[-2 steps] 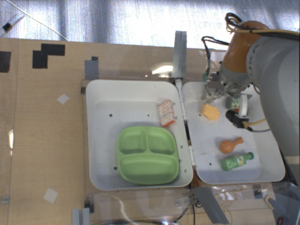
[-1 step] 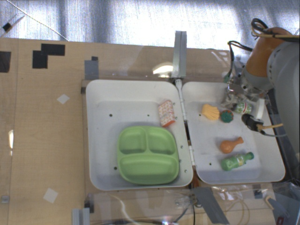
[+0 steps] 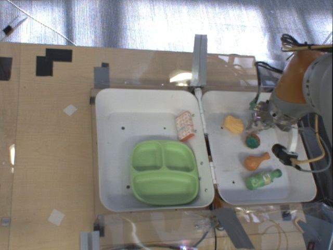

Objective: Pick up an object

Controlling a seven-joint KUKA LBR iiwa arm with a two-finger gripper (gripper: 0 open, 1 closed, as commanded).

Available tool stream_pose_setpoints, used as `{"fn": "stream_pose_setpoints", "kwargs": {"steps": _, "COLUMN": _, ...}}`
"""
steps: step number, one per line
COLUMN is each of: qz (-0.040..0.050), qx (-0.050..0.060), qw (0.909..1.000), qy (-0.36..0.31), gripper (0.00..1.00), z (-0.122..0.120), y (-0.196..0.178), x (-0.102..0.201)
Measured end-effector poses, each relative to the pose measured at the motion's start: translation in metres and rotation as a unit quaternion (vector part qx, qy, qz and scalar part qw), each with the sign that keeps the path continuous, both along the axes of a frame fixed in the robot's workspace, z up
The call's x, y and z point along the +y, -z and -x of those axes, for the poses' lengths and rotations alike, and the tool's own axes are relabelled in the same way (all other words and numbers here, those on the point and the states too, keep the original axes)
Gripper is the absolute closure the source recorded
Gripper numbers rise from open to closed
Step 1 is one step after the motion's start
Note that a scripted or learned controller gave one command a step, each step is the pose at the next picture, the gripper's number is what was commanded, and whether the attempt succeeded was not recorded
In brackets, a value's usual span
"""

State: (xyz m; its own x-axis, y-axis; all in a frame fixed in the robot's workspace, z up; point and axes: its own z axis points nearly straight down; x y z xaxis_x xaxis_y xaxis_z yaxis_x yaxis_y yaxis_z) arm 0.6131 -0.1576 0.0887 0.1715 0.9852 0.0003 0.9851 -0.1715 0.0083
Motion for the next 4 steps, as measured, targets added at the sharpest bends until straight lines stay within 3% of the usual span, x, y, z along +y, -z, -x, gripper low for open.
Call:
{"fn": "stream_pose_setpoints", "kwargs": {"steps": 1, "qz": -0.0006, "qx": 0.001, "qw": 1.0, "qy": -0.006, "gripper": 1.0, "z": 0.025, "y": -0.098, "x": 0.078}}
{"fn": "stream_pose_setpoints", "kwargs": {"steps": 2, "qz": 0.0008, "qx": -0.001, "qw": 0.9994, "qy": -0.033, "gripper": 1.0, "z": 0.051, "y": -0.002, "x": 0.038}}
{"fn": "stream_pose_setpoints", "kwargs": {"steps": 3, "qz": 0.0008, "qx": -0.003, "qw": 0.9991, "qy": -0.043, "gripper": 1.0, "z": 0.108, "y": -0.002, "x": 0.041}}
{"fn": "stream_pose_setpoints", "kwargs": {"steps": 4, "qz": 0.0029, "qx": -0.007, "qw": 0.998, "qy": -0.063, "gripper": 1.0, "z": 0.12, "y": -0.002, "x": 0.046}}
